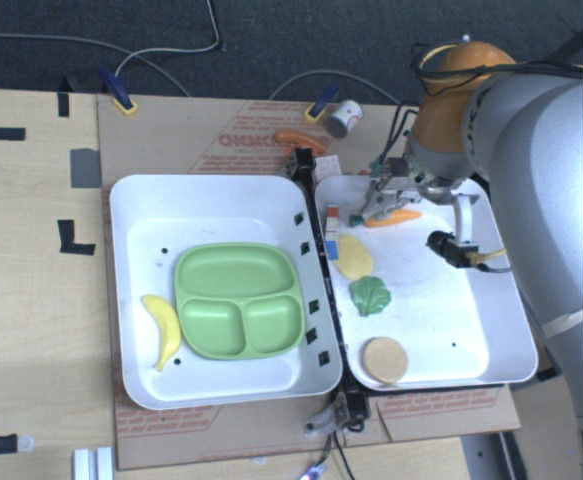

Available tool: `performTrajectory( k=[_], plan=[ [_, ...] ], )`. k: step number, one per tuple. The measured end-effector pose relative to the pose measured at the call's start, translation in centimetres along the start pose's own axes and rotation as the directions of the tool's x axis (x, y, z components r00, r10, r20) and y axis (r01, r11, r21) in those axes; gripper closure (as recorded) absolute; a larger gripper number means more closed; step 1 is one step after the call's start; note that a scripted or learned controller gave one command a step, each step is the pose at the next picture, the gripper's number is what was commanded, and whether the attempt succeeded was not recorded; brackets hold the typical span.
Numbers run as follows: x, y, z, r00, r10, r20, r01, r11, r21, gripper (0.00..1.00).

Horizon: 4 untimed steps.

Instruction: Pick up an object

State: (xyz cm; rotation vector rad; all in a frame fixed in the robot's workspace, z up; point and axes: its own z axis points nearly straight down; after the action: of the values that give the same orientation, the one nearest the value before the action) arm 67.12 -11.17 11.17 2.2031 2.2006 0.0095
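So there are two white bins side by side on the bench. The left bin (131,268) has one green divided plate (239,300) sitting in the middle and one banana (163,330) just to its left, near the bin wall. The right bin (491,338) has four loose things: an orange carrot (393,218) at the far end, one pale yellow piece (352,258) close to the divider, one green leafy thing (371,295) right below that, and one tan round cookie-looking disc (383,359) at the near edge.

The arm (511,138) comes in from the right and bends down over the far end of the right bin, with the gripper (383,200) low over the carrot. The carrot sits right at the fingertips, maybe touching, but I honestly can't tell how far open the fingers are or if they've got it.

Outside the bins, far side, there's a small grey roll (343,118) and two blue-and-yellow clamps (119,92).
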Motion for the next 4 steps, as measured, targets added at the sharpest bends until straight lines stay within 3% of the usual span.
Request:
performTrajectory(
  k=[1,2,3,4],
  plan=[
    [2.9,-7.6,-7.5,1.0,-0.002,-0.015,0.003,1.0,0.024,1.0],
    [2.9,-7.6,-7.5,1.0,-0.002,-0.016,0.002,1.0,0.026,0.0],
    [1.6,-4.6,0.3,1.0,0.0,-0.01,0.0,1.0,0.023,0.0],
    [-0.8,-0.4,2.7,1.0,-0.002,-0.016,0.002,1.0,0.029,0.0]
  ],
)
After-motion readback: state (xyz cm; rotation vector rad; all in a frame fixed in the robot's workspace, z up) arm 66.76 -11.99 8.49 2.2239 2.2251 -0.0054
